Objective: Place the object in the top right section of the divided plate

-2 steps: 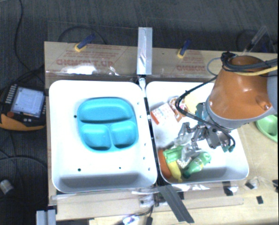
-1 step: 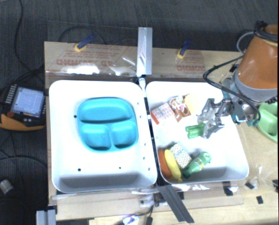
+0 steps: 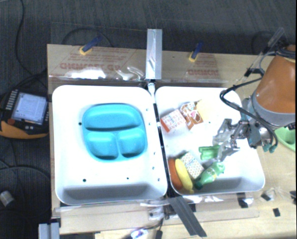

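The left bin (image 3: 64, 183) holds the blue plate (image 3: 114, 131), none of its sections filled. In the right bin (image 3: 248, 180) the gripper (image 3: 223, 146) is lowered over a green object (image 3: 207, 152); whether anything is gripped cannot be told. Crowded neighbours, a banana (image 3: 181, 176) and a packet (image 3: 192, 164), could be nudged or caught instead.

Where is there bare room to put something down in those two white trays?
Left bin: bare floor all around the blue divided plate. Right bin: a free patch at its middle; crowded along the near edge, where banana, green bottle and gripper cluster.
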Robot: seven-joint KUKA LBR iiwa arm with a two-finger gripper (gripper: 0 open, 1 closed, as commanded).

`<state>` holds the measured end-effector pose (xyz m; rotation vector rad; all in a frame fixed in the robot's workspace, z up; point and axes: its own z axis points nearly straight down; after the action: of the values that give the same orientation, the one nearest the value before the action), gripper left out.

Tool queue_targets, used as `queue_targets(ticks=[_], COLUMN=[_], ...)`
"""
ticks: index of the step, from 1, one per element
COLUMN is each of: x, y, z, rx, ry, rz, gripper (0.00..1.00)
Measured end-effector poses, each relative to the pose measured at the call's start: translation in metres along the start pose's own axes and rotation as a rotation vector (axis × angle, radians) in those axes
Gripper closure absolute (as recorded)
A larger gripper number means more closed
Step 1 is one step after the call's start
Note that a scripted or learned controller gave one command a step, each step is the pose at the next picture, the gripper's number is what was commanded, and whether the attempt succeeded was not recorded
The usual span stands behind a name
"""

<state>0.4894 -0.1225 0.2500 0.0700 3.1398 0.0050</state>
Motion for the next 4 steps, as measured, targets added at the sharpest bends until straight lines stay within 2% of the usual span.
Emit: queue_targets(ticks=[1,2,3,4], x=[-0.018,-0.019,-0.068,-0.104], y=[-0.014,-0.051,-0.019,0.012], z=[0.035,0.097,0.025,-0.075], rx=[0.004,0.001,0.003,0.0], ry=[0.001,0.0,-0.002,-0.004], rz=[-0.151,-0.019,-0.079,-0.06], gripper=[1.0,1.0,1.0,1.0])
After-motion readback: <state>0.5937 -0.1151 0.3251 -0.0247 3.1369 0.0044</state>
